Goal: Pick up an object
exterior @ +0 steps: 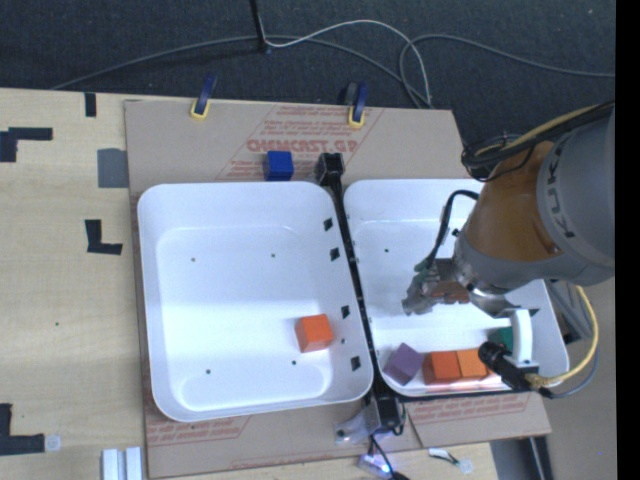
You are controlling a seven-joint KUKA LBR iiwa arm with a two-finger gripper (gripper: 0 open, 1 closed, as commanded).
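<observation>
The gripper (425,296) is seen low in the right bin (400,203), apparently above bare floor; its opening cannot be told.

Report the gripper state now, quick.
Gripper: over the right bin; open or closed cannot be told.

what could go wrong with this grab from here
The gripper hangs over bare floor in the right bin, apart from the purple block and orange blocks, so closing here would likely catch nothing. Those blocks sit packed along the bin's near wall, leaving little room for the fingers. The orange cube lies in the left bin, across the divider.
</observation>
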